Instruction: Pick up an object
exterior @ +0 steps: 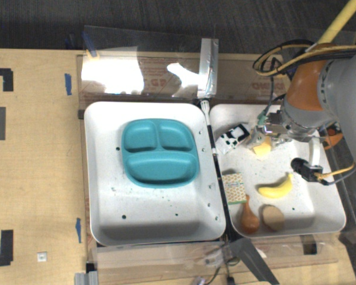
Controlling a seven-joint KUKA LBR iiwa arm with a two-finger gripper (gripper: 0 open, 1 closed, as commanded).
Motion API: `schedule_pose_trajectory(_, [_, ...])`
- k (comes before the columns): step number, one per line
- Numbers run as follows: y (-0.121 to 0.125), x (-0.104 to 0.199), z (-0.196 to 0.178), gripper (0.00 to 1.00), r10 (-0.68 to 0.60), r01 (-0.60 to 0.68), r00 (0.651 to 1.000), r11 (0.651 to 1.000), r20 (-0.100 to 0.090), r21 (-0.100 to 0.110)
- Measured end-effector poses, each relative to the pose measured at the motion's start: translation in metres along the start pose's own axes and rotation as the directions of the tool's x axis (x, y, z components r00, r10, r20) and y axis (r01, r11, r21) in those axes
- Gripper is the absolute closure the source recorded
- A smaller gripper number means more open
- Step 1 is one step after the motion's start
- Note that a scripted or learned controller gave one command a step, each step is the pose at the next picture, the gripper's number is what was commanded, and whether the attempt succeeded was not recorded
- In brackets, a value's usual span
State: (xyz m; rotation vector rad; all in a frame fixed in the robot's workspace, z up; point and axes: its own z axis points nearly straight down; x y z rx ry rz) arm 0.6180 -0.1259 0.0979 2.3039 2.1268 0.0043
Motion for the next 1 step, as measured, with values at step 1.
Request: schedule_pose_trajectory(1, [0.0332, 0.0606, -0.0897, 1.00, 0.192, -0.192, 0.981, 0.981, -0.003, 0.002])
